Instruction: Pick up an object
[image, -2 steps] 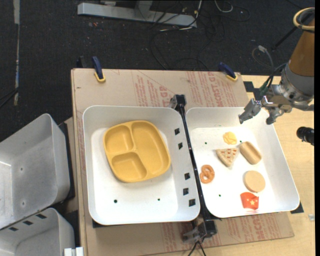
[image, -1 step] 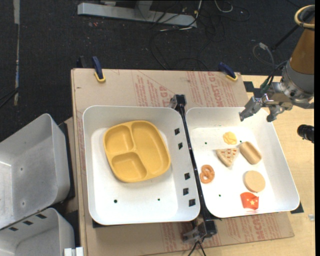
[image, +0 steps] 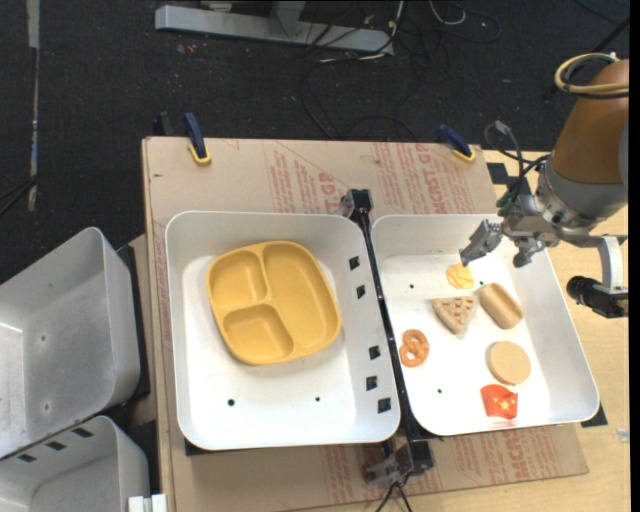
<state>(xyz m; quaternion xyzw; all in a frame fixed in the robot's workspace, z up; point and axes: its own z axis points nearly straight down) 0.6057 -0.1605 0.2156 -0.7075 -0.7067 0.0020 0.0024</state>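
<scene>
Camera view, operator: small yellow piece (image: 459, 275) lies in right bin (image: 560, 400), upper part, above pizza wedge (image: 455, 313). Gripper (image: 500, 247) hovers just above it, fingers spread wide, nothing between them. Divided yellow plate (image: 272, 300) fills left bin (image: 200, 420).

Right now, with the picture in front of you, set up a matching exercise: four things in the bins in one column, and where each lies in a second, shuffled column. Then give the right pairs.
Things:
1. yellow divided plate
2. pretzel
3. red piece
4. small yellow piece

Places:
A. near front edge of the right bin
B. just below the hand
C. in the left bin
D. right bin, close to the divider between the bins

Pairs: 1-C, 2-D, 3-A, 4-B
</scene>
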